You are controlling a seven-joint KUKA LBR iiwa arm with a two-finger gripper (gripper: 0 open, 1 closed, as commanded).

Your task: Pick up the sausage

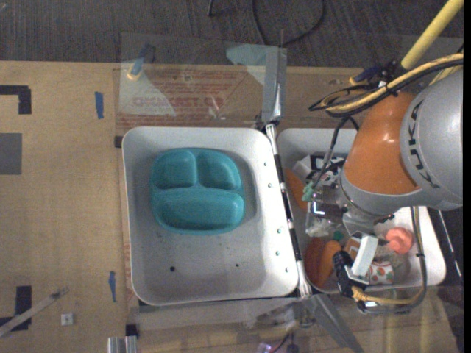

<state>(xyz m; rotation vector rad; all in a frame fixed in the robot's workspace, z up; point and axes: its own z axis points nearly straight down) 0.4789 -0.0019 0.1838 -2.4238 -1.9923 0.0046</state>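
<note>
- we see two shallow white bins side by side on the bench: the left bin (140, 219) lies open to us, and the right bin (434, 259) is largely covered by the arm.
- in the left bin sits a teal divided tray (197, 190), flipped so its three humps face up, toward the bin's upper half and clear of the walls.
- the grey arm (434, 145) with its orange band reaches in from the right and hangs over the right bin, the wrist pointing down into it.
- the gripper (324, 212) sits low over the left part of the right bin, near the wall the two bins share; we cannot tell from here whether it is released or clenched, and we see nothing held in it.
- around the wrist we make out several small things in the right bin: an orange rounded piece (321, 259) at the lower left, another orange piece (296, 184) by the shared wall, and a pinkish-red thing (399, 240) to the right.
- we cannot tell which of these, if any, is the sausage; the arm hides much of that bin.
- yellow and black cables (368, 87) trail from the arm across the top right.
</note>
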